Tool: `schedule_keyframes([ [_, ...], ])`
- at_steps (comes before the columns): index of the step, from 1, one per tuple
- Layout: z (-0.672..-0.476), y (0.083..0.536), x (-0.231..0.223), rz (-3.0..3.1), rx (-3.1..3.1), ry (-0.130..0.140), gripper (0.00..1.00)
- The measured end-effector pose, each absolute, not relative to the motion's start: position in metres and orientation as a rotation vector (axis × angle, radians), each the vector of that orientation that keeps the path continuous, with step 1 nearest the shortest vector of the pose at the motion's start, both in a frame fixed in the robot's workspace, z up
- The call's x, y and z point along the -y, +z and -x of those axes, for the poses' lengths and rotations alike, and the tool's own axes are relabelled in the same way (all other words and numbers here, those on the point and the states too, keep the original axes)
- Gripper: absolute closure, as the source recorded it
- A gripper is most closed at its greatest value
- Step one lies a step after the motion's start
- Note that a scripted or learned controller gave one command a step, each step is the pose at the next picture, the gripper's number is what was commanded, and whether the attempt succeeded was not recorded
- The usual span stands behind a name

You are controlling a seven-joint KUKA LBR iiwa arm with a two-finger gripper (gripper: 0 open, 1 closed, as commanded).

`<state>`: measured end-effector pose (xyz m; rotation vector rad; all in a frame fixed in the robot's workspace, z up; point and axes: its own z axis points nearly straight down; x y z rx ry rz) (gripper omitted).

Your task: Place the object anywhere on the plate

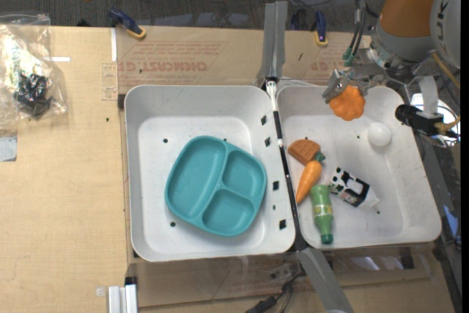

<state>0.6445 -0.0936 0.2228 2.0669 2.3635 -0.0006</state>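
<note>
1. Orange toy fruit (347, 103) sits between the fingers of the gripper (344, 88); the jaws are closed on it, over the back of the right bin (410, 231).
2. White ball (379, 134) lies just beside the jaws, to the camera's right and nearer the camera.
3. Brown wedge (303, 150) and carrot (308, 180) lie near, below the jaws in the camera view, the wedge touching the carrot's top.
4. Black-and-white toy (349, 187) and green bottle (322, 212) lie farther toward the front rim.
5. Teal divided plate (216, 185) rests well apart from the jaws, in the left bin (146, 113).
</note>
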Motion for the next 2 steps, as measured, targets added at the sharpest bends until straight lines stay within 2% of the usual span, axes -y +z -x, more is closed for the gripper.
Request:
schedule_keyframes([
  [1, -0.635, 0.191, 0.021, -1.799, -2.576, -0.002, 1.0],
  [2, -0.587, 0.194, -0.074, -2.005, -2.418, -0.001, 1.0],
])
